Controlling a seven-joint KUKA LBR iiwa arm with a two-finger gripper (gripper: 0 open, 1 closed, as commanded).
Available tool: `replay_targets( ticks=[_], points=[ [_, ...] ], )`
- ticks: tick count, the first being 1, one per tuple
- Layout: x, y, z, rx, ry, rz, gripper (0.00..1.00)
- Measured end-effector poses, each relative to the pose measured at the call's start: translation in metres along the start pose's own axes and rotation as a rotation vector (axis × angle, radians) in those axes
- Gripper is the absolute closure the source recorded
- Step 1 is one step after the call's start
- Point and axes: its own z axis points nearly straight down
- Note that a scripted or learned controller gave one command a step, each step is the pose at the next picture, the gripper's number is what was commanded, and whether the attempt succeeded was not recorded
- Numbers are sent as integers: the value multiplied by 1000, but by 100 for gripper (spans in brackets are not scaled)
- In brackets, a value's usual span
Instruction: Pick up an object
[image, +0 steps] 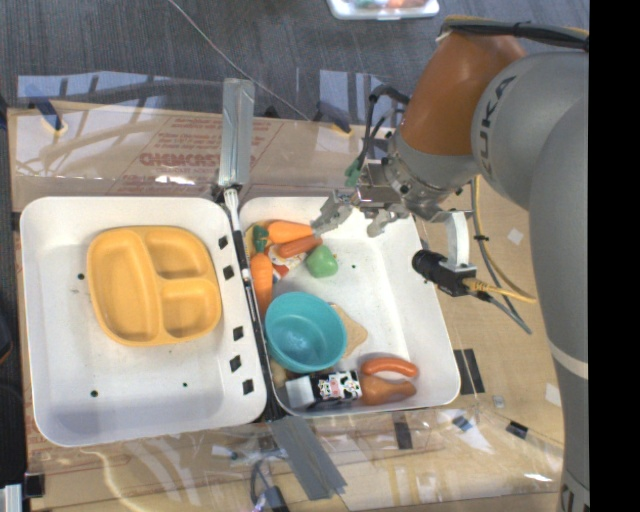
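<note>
Approach step, by my read. Tool hovers with fingers spread, holding nothing, over the right bin's far edge. Green toy and carrot lie just below; next I descend and close.

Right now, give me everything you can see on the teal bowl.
The teal bowl is round, smooth and plastic-looking, sitting upright and open side up in the right bin, near its left wall. Nothing lies inside it. A carrot touches its upper left rim, and a black-and-white toy sits just below it. It partly covers a tan flat piece.
</note>
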Motion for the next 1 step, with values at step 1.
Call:
replay_targets(
  ticks=[1],
  points=[
    [39, 35, 70, 6, 1, 42, 0]
  ],
)
